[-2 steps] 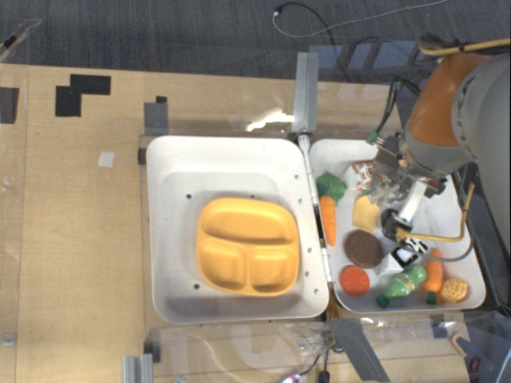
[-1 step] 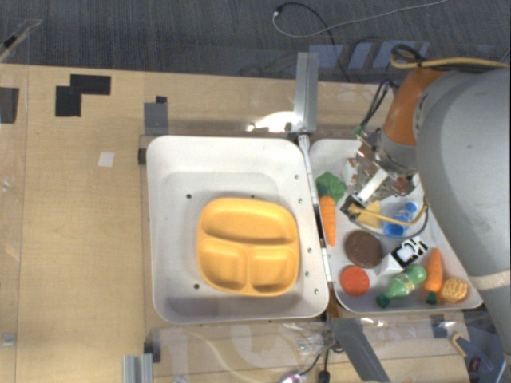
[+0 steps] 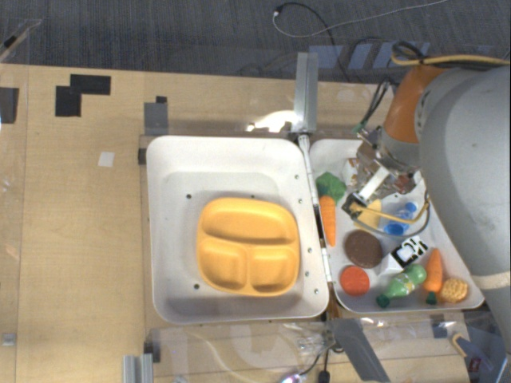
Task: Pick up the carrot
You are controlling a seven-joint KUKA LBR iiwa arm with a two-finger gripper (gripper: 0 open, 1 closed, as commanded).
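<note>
The gripper [image 3: 367, 183] hangs low over the upper part of the right shallow white bin [image 3: 329, 156], and I cannot tell if it is open or closed. The slim orange plastic carrot [image 3: 327, 217] lies near it, along this bin's wall beside the other bin.

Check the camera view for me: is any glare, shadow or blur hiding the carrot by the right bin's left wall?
Camera view: the carrot is evenly lit and fairly sharp, no glare on it. Camera view: the strong glare patch sits on the left bin at its back rim, well clear. Camera view: the arm, nearest the lens, looks soft.
</note>
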